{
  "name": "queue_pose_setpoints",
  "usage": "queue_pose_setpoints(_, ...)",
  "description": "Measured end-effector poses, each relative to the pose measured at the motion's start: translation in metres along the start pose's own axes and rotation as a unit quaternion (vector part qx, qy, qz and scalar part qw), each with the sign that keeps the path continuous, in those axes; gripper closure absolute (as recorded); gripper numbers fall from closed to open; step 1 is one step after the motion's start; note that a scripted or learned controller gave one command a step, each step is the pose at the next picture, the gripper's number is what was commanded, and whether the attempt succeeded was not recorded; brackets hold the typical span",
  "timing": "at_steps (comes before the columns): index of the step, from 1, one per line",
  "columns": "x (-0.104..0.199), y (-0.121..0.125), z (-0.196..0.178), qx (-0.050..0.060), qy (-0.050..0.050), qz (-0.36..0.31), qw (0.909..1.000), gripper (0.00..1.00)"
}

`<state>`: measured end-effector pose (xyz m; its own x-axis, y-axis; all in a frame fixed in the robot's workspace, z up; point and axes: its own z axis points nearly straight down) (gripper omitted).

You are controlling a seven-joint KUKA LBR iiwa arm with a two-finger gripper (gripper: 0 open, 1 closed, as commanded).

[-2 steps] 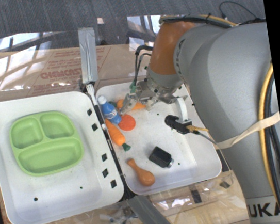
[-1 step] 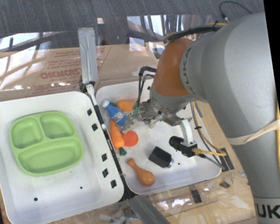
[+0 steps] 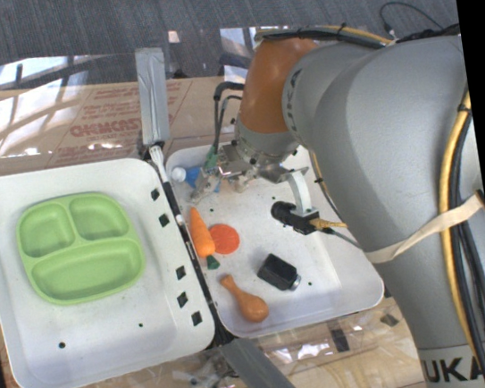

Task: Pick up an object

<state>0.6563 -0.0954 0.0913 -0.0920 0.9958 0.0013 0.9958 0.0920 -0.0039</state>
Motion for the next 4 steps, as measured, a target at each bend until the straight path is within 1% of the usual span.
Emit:
queue_pose_setpoints(1, 0.006, -0.060, -0.019, 0.000, 0.000, -0.037, 0.9993, 0.00)
queue_pose_setpoints(2, -0.023, -0.029, -0.049, -0.001, -0.001, 0.084, 0.9965, 0.00)
queue_pose_setpoints(3, -0.008, -0.001, -0.045, -0.001, -0.001, 0.063, 0.9980, 0.00)
queue_pose_setpoints(4, 0.003, 0.000, 0.001, 0.001, 0.000, 0.085, 0.9964, 0.00)
